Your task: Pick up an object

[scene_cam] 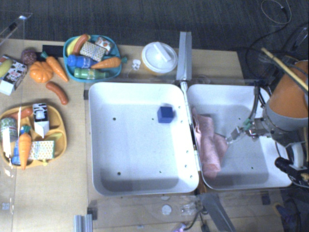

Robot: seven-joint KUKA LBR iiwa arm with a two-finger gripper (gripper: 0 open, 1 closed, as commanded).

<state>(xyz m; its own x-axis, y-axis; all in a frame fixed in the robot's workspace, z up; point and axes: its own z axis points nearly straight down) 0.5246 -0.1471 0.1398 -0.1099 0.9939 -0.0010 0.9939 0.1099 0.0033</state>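
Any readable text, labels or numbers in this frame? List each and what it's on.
None readable.
Small cartons in the blue bowl: printed, too blurred.
Black-and-white carton on the yellow plate: print too small.
Patterned box at the bench's left edge: illegible.
Blue cube and pink cloth: unmarked.

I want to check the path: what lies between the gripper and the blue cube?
In the camera view, the pink cloth and the bins' rims lie between the gripper and the blue cube.
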